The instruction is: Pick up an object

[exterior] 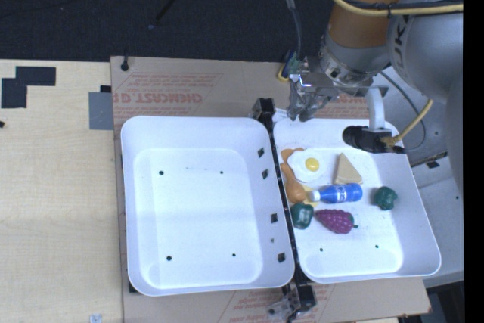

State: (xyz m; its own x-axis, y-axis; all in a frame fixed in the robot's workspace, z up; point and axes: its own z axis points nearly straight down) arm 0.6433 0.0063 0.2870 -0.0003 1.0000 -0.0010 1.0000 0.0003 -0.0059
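Below the gripper [305, 116], just toward the camera, lies the fried egg [307, 165]; finger spacing cannot be told, nothing visibly held.

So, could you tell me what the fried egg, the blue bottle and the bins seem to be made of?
Fried egg: probably moulded toy plastic, with flat, even white and yellow. Blue bottle: likely plastic, glossy, with a white cap and a highlight along its side. Bins: apparently thin formed white plastic, smooth with rounded corners.

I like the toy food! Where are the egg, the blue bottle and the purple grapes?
egg [310, 164], camera view, on its yolk.
blue bottle [342, 194], camera view, middle of its body.
purple grapes [335, 220], camera view, middle of the bunch.
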